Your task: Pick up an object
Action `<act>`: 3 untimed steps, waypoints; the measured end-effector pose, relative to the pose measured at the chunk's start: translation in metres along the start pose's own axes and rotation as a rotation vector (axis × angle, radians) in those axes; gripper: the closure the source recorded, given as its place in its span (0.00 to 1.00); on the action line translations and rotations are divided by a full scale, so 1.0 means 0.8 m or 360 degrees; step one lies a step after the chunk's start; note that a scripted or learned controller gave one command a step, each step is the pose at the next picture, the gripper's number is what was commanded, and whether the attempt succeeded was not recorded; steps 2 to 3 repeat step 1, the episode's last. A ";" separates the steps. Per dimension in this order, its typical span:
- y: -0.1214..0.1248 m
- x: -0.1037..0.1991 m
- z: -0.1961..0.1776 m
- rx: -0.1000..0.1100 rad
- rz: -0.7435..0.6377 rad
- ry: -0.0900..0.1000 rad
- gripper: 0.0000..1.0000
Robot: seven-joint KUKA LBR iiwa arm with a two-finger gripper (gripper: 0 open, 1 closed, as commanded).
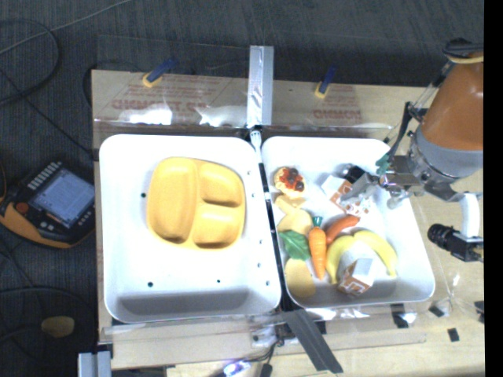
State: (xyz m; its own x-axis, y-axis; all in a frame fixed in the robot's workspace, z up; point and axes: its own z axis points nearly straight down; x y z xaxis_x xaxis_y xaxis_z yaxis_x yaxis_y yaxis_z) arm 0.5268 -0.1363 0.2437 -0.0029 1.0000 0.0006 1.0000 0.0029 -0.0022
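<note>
Dark grey carpet surrounds a wooden bench [110, 85] bearing two shallow white bins. Left bin [118, 289]: one yellow divided plastic tray [195, 203]. Right bin [413, 242]: orange plastic carrot [316, 250], long axis running near-to-far, green top at the far end; yellow banana [381, 250]; small printed carton [355, 277]. Grey arm [460, 124] enters from the right, wrist low over the right bin's far right corner; gripper [365, 183] finger spacing cannot be told.

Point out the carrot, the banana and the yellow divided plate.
carrot [317, 251]: camera view, middle of its orange body.
banana [383, 250]: camera view, on its curved yellow side.
yellow divided plate [174, 195]: camera view, floor of its large compartment.
</note>
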 end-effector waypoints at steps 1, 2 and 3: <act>-0.015 0.024 0.145 0.0002 -0.0103 0.0001 0.00; -0.015 0.024 0.145 0.0002 -0.0103 0.0001 0.00; -0.015 0.024 0.145 0.0002 -0.0103 0.0001 0.00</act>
